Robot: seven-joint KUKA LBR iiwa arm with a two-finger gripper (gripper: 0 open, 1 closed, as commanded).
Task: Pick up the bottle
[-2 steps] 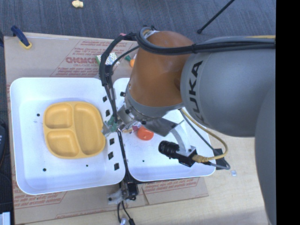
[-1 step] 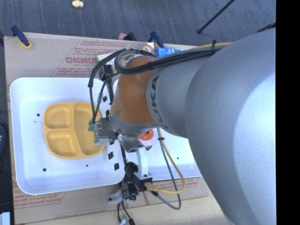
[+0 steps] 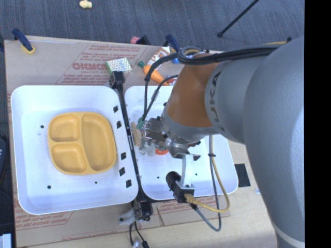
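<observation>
Tool [image 3: 151, 141] low in right white bin [image 3: 220, 182], finger state unclear; yellow 3-compartment plastic tray [image 3: 81, 141] left.

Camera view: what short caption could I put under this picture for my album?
Grey robot arm reaching down into the right white bin, beside the left bin holding a yellow divided plate.

Bench [image 3: 77, 68] under two white bins [image 3: 31, 190]

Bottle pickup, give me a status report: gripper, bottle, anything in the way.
Gripper low in the right bin, fingers hidden under the wrist. Bottle not identifiable there. Yellow divided plate in the left bin, clear of the arm.
</observation>
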